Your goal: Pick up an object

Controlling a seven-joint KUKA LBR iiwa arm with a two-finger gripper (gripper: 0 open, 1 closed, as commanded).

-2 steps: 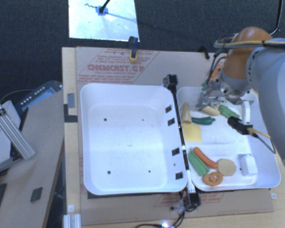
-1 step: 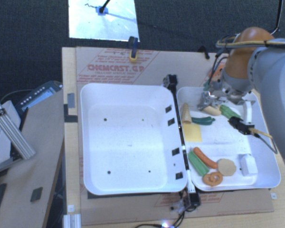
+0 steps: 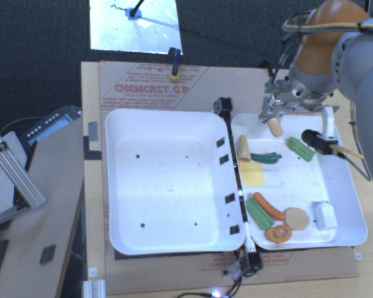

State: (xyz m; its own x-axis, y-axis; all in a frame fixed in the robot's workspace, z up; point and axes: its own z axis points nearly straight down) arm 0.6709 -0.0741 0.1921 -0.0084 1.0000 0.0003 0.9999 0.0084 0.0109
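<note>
My gripper (image 3: 271,115) hangs over the back of the right bin (image 3: 351,219). A short tan roll (image 3: 275,128) sticks out from under its fingers and looks pinched between them, just above the bin floor. Lying in the same bin are a tan cone-shaped piece (image 3: 243,148), a dark green bean (image 3: 265,158), a light green block (image 3: 300,148), a yellow square (image 3: 251,172), a green stick (image 3: 258,213), an orange carrot (image 3: 269,207), a round tan disc (image 3: 296,218), a tomato slice (image 3: 278,233) and a white block (image 3: 325,215).
The left bin (image 3: 121,185) sits beside the right one, with a black clipped divider (image 3: 231,166) between them. The grey arm (image 3: 354,48) fills the upper right. A grey device (image 3: 50,124) lies off the bench to the left.
</note>
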